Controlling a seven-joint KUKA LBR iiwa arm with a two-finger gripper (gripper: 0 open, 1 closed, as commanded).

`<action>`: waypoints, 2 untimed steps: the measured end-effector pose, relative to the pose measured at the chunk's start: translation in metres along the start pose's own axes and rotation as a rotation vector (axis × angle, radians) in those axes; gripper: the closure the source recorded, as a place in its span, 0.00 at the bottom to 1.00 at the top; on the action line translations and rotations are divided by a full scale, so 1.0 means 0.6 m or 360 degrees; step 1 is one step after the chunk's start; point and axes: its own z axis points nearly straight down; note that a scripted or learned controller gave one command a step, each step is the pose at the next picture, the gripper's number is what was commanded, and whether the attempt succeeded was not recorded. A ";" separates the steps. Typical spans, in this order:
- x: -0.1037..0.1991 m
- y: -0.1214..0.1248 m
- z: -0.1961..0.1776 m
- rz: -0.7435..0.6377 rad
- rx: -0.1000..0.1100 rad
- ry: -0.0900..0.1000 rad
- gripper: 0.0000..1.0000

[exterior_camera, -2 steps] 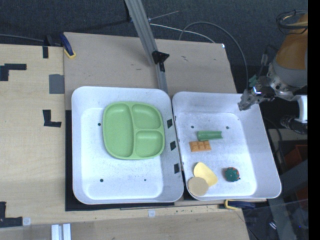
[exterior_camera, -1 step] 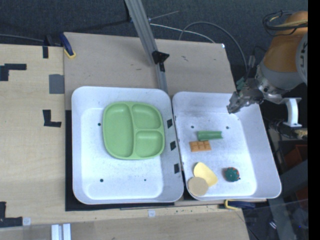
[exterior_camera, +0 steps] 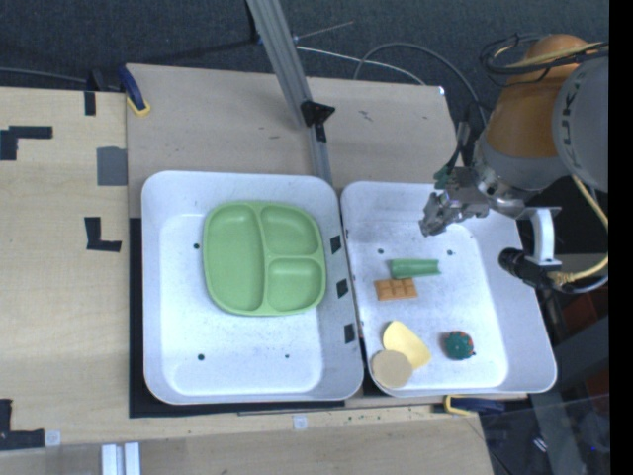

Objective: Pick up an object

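Note:
In the right bin (exterior_camera: 514, 334) lie a green stick-shaped piece (exterior_camera: 413, 266), an orange waffle-like block (exterior_camera: 396, 289), a yellow wedge (exterior_camera: 406, 341) with a tan round piece (exterior_camera: 392, 368) beside it, and a small dark green and red ball (exterior_camera: 457, 344). My gripper (exterior_camera: 435, 221) hangs over the upper part of this bin, above and slightly right of the green stick, with nothing seen in it. The arm comes in from the right.
The left bin (exterior_camera: 168, 295) holds a green divided plate (exterior_camera: 264, 257). A grey metal bar (exterior_camera: 287, 57) slants down from the top to the seam between the bins. Cables loop behind the right bin.

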 end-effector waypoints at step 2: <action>0.185 -0.019 -0.003 -0.0004 -0.0002 0.0001 1.00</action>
